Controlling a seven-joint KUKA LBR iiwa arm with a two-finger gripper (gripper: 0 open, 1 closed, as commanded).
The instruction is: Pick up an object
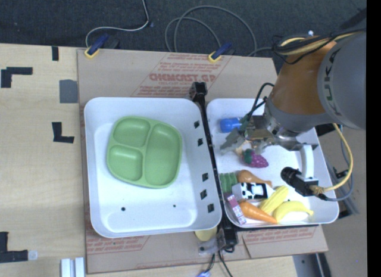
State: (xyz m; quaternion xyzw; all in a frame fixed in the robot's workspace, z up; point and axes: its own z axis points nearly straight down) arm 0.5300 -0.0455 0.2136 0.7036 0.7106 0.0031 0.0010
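My gripper (241,140) hangs over the upper middle of the right bin (324,210), fingers pointing left and down. A blue object (229,124) lies just above it and a purple grape-like toy (258,160) just below and to the right. Nothing shows clearly between the fingers. Toward the bin's front lie a green item (228,181), a black-and-white block (253,190), an orange carrot (257,211) and a yellow banana (284,205).
The left bin (101,210) holds a green divided plate (144,151). A black divider (205,151) runs between the bins. Cables lie on the cardboard behind the bins.
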